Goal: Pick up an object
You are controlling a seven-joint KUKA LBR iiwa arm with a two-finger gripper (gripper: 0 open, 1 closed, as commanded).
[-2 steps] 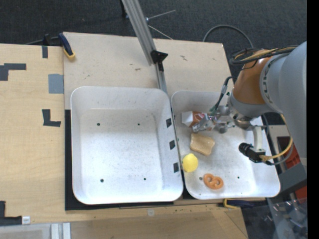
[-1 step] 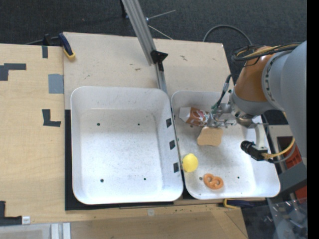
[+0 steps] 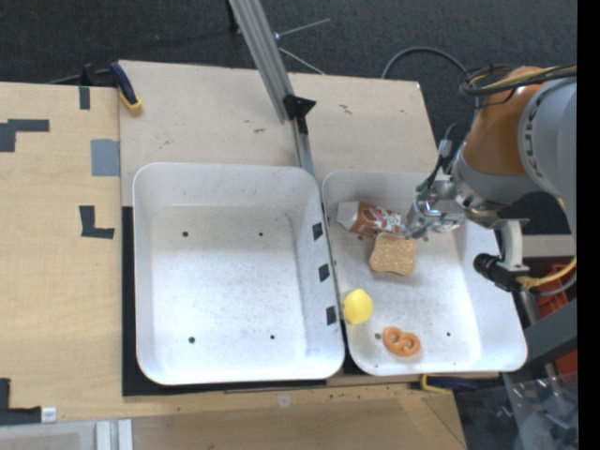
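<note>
Pretzel: orange-brown, twisted, lying flat on the floor of the right bin, close to its near wall; of the bin's contents it sits nearest the camera.
Lemon: small yellow fruit, resting against the right bin's left wall, up and to the left of the pretzel, apart from it.
Bread slice: tan, rough-surfaced square piece in the middle of the right bin, slightly tilted, just below the gripper.
Packet: white and red-brown wrapper at the far left of the right bin, its lower right end just beside the bread slice's top edge.
Gripper: metal, down inside the right bin over the spot where the packet and the bread slice meet; whether it is spread or closed I cannot tell, and nothing is seen to be held.
Arm: grey with an orange band, entering from the right above the bin's far right corner.
Left bin: white, speckled floor, side by side with the right bin.
Bench: pale wood with grey tape patches.
</note>
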